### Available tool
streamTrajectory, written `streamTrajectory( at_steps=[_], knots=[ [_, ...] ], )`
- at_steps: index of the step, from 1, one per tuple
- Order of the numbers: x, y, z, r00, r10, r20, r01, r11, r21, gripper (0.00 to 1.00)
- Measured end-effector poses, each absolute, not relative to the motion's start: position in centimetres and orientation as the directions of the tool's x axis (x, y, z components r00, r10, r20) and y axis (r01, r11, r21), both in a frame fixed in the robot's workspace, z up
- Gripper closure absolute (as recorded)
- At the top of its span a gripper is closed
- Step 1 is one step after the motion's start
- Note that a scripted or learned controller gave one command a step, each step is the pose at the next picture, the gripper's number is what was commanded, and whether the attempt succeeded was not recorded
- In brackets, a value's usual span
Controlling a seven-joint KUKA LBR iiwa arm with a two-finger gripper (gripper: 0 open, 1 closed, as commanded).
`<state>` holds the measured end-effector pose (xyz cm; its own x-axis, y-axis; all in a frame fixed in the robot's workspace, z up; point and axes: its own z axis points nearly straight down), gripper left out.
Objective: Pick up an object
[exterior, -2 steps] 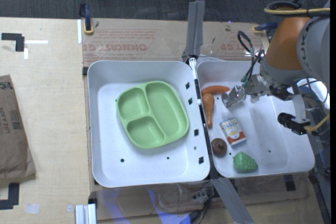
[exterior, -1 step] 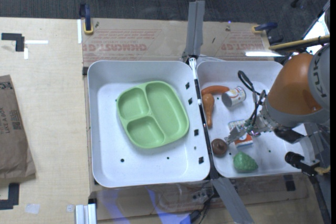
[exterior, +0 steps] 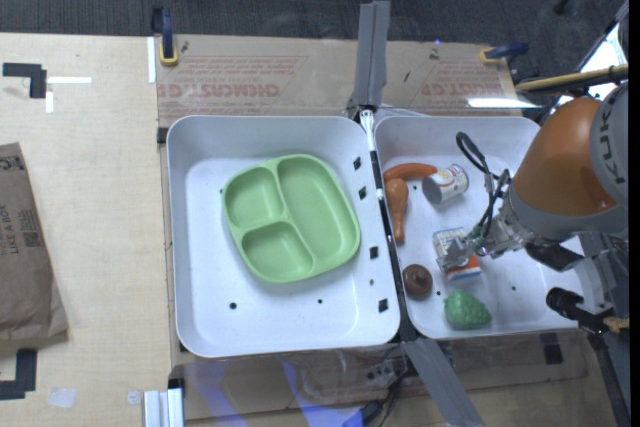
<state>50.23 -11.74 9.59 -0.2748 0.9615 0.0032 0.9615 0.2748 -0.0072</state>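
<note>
Cardboard behind both bins reads mirrored "CHEMCAST"; brown bag lettering illegible.

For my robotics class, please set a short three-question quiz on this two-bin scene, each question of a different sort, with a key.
1. True or false: the green plate lies in the right bin.
2. Which thing is nearest the gripper? A) white can B) small packet C) green lump
3. What orange things lie by the divider?

Key: 1. False, it lies in the left bin. 2. B. 3. Two carrot-like pieces.
</note>
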Motion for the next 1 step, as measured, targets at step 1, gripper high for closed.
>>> streamTrajectory(
  at_steps=[1],
  knots=[
    [54.38, -7.91, 18.89, -0.329, 0.944, 0.001, 0.944, 0.329, -0.004, 1.0]
  ],
)
